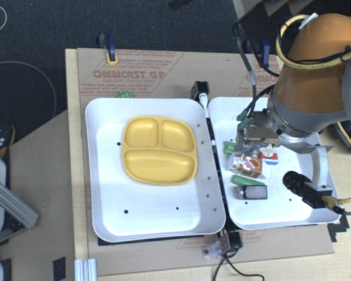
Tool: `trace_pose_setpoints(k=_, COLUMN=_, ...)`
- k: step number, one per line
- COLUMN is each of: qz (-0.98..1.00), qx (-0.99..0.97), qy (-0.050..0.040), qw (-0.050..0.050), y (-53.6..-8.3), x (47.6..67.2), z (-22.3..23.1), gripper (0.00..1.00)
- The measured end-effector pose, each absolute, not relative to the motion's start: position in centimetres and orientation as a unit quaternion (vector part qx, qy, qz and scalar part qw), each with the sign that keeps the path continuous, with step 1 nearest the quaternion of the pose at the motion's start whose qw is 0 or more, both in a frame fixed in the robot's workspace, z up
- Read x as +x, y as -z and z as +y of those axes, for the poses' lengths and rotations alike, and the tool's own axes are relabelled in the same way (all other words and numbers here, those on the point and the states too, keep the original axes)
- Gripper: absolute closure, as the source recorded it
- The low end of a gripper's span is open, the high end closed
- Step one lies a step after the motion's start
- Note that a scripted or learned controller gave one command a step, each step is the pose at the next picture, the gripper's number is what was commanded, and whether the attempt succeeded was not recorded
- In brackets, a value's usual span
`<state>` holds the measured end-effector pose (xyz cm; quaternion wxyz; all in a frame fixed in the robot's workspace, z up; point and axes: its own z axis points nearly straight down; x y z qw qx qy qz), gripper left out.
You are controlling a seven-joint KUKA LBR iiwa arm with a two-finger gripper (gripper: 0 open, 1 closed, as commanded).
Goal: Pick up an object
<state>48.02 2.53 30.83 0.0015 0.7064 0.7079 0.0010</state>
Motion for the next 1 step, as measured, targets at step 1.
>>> trace_pose_setpoints(k=1, qz=0.708, qx=0.706, qy=-0.0045, qw=0.003, y=-39.03, x=48.04, z=4.04, gripper=1.00)
